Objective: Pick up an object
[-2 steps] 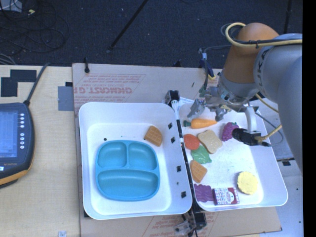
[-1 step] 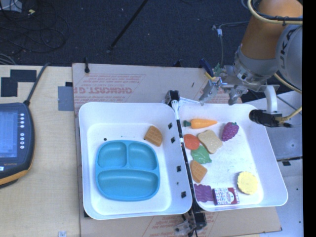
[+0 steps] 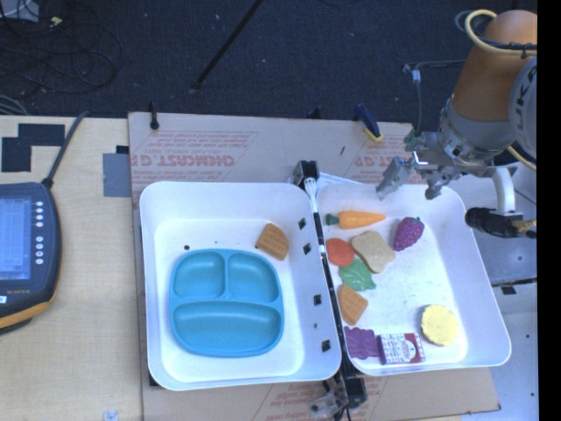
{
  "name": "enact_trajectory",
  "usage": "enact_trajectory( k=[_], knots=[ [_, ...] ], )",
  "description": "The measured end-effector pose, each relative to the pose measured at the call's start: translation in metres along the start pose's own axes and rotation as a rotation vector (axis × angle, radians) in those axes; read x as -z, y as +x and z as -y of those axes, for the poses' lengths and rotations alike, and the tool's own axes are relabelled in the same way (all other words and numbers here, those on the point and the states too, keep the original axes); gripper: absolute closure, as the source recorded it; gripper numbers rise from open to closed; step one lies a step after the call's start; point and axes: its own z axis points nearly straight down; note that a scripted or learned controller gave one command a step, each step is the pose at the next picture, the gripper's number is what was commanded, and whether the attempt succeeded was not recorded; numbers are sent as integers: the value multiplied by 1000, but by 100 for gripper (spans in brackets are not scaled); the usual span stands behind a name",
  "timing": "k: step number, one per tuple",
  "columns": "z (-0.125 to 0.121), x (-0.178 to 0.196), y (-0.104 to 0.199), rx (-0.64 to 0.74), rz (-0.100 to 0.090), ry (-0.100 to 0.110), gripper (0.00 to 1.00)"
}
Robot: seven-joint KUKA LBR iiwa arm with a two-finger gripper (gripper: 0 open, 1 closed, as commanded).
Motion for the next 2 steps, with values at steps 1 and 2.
enact_trajectory(
  k=[1,2],
  knots=[
    [9,-31,-57,0,0,1,0],
    [-4,-160,-53,5,-5,-10,0]
  ],
)
